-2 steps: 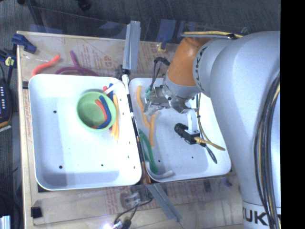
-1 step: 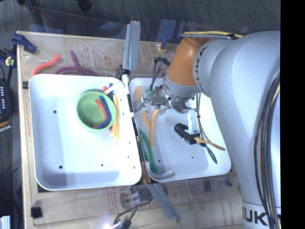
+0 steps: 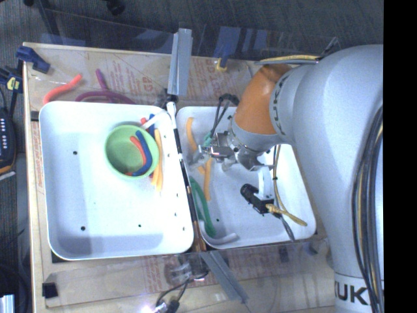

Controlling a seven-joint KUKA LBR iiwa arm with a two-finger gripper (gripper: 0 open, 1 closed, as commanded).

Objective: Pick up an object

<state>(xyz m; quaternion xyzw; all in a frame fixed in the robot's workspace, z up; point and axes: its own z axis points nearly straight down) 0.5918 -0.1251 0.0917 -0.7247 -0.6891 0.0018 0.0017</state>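
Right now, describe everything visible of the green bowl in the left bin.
The green bowl is round, light green and plastic-looking, upright with its mouth open to the camera. It sits in the upper right part of the left bin, near the wall shared with the other bin. A curved red piece lies inside, against the wall on the view's right. Orange sticks lie against its outer side there.

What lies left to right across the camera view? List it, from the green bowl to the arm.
green bowl → orange stick at the bowl's right edge → curved orange strip → end effector → orange band of the arm
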